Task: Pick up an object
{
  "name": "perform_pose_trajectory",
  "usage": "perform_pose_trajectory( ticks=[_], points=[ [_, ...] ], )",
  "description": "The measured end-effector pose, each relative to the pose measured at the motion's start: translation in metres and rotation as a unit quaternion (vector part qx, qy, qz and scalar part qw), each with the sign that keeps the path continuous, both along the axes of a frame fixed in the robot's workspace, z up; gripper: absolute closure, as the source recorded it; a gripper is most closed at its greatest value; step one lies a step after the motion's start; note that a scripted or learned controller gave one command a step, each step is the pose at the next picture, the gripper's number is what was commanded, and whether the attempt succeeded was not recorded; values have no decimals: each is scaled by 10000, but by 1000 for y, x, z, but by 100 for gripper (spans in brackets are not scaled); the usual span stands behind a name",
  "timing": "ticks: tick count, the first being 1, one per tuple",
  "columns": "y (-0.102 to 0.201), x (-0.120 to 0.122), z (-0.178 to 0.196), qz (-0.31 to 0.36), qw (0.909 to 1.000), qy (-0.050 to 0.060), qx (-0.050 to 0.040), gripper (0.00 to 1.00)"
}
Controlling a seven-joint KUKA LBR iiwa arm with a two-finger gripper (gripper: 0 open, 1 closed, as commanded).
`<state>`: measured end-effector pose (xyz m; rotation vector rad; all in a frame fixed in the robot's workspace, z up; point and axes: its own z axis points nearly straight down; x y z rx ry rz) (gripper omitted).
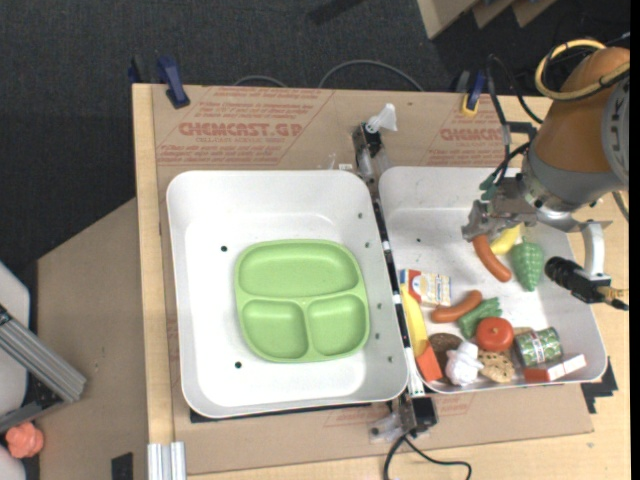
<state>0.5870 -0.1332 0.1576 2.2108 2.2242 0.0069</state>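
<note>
My gripper (487,224) hangs over the back of the right bin (430,200), at the end of the grey arm with its orange band (585,98). Directly under it lies a red-orange sausage (493,259), its upper end touching or tucked beneath the gripper's tip. A yellow piece (508,238) and a green pepper-like toy (528,265) sit just to the right of that sausage. Whether the sausage is gripped is hidden by the gripper body.
The right bin's front holds a second sausage (458,308), a small carton (432,287), a red tomato (493,333), a green can (540,347), a yellow strip (413,320) and several other toys. The left bin (200,218) carries a green divided plate (300,300).
</note>
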Motion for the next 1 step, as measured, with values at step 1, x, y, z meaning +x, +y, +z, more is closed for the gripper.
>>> perform_pose_trajectory(
  ticks=[1],
  points=[
    [75, 13, 29, 1, 10000, 11, 3, 100]
  ],
)
